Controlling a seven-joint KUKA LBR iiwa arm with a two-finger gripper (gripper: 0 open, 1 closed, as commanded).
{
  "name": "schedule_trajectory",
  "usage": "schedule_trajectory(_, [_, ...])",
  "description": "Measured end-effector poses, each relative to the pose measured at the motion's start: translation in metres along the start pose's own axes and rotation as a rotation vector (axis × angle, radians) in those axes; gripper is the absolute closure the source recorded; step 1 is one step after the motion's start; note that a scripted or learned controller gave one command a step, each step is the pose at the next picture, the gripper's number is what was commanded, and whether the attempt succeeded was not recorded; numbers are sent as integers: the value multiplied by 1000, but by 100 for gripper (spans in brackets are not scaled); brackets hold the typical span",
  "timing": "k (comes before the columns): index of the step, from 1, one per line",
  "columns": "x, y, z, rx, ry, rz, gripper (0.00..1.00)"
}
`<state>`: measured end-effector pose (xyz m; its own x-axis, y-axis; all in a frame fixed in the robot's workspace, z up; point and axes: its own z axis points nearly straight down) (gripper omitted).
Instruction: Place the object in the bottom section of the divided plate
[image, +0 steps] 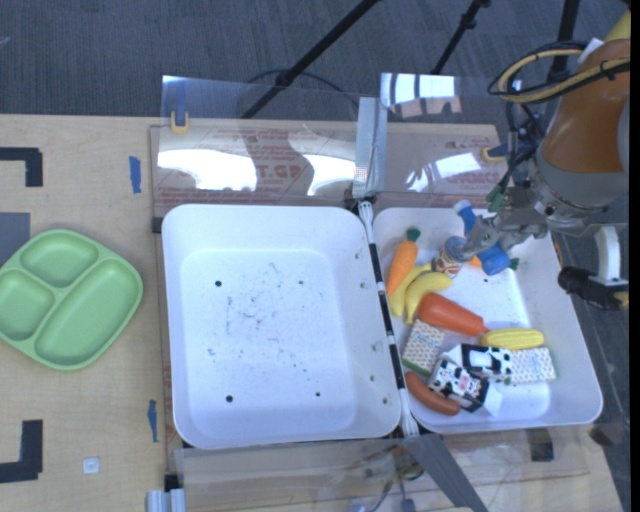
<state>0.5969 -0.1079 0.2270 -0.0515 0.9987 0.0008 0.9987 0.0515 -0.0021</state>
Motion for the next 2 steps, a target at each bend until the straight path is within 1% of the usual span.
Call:
schedule_trajectory(1, [89,64,-98,-3,-1,470,100])
schedule_trajectory(2, [212,47,4,3,-1,610,100])
